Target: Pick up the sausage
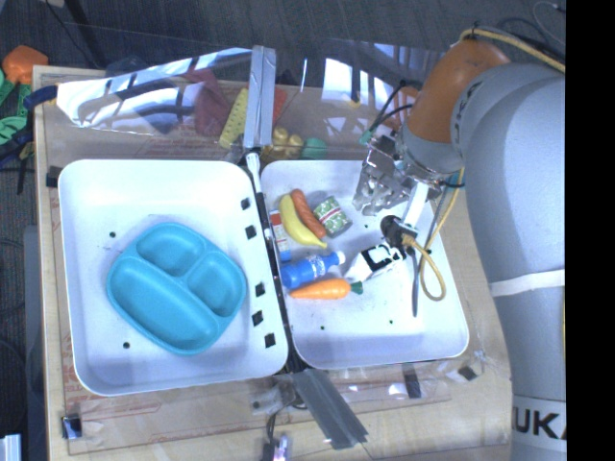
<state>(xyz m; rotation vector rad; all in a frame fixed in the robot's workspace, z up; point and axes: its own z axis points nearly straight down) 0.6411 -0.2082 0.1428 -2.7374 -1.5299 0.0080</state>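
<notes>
1. White right bin, operator: your gripper hangs over its far part, and you cannot tell whether it is open or closed.
2. Look left of the gripper: the sausage lies apart from it, nothing gripped.
3. Its long axis runs slantwise, far-left to near-right, alongside the banana.
4. It's reddish-orange, slim, smooth, touching the banana's right flank, near the green packet.
</notes>
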